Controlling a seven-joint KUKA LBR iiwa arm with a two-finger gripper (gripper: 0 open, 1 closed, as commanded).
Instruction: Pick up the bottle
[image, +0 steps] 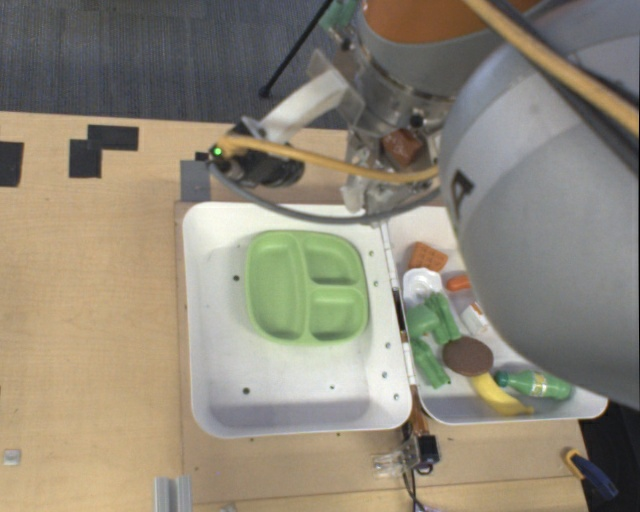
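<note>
Bench (90, 330): light wood, running off to the left, with a few black square marks (105, 148) along its far edge.

Left bin (215, 400): shallow and white, sitting square on the bench, its right wall touching the neighbouring bin.

Green tray (305, 287): a divided plate with three compartments, lying flat in the far half of the left bin, a little right of centre.

Cable and hose (300, 158): a yellowish hose runs across behind the left bin's far edge, over a dark fitting with a small green light.

Gripper (385, 150): up behind the bins, near the far end of the seam between them, hanging under the arm's wrist. The wrist housing and cables crowd it, so I cannot tell how it stands.

Right bin (440, 408): white, mostly covered from where I stand by the big grey arm (540, 220) leaning over it.

Clutter in the right bin: an orange block (427, 256) at the far end, green pieces (432, 330) beside the left wall, a brown disc (468, 356), and a yellow banana (497, 396) near the front.

Bottle (535, 384): green, lying on its side at the front of the right bin, just behind the banana and touching it, partly tucked under the arm. Well apart from the gripper.
</note>
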